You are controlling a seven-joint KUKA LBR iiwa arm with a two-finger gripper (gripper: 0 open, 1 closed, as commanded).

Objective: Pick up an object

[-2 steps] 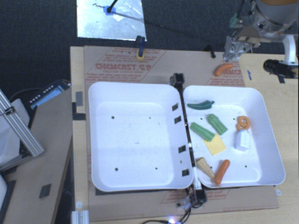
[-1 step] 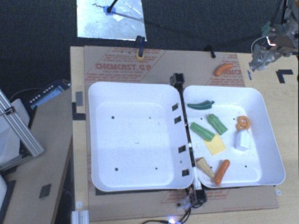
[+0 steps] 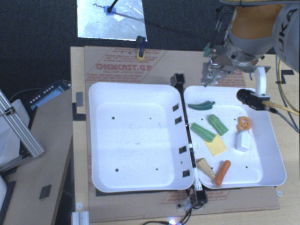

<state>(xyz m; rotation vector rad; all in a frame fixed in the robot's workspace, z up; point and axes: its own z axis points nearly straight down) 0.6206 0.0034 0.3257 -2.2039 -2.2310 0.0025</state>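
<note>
The right bin (image 3: pixel 272 149) holds several small objects: a dark green pepper (image 3: pixel 201 106), a ribbed green piece (image 3: pixel 217 124), a flat green piece (image 3: pixel 203 131), a yellow slice (image 3: pixel 215 146), an orange ring (image 3: pixel 243 123), a white block (image 3: pixel 242 141), a tan cone (image 3: pixel 205 167) and an orange carrot (image 3: pixel 222 171). My gripper (image 3: pixel 211 80) hangs high above the back left corner of that bin, past the pepper. It is open and nothing sits between its fingers.
The left bin (image 3: pixel 101 125) lies beside the right one, joined by a black hinge strip (image 3: pixel 183 125). A black fitting with a cable (image 3: pixel 251 99) juts over the right bin's back edge. A shiny plate (image 3: pixel 112 13) lies at the back left.
</note>
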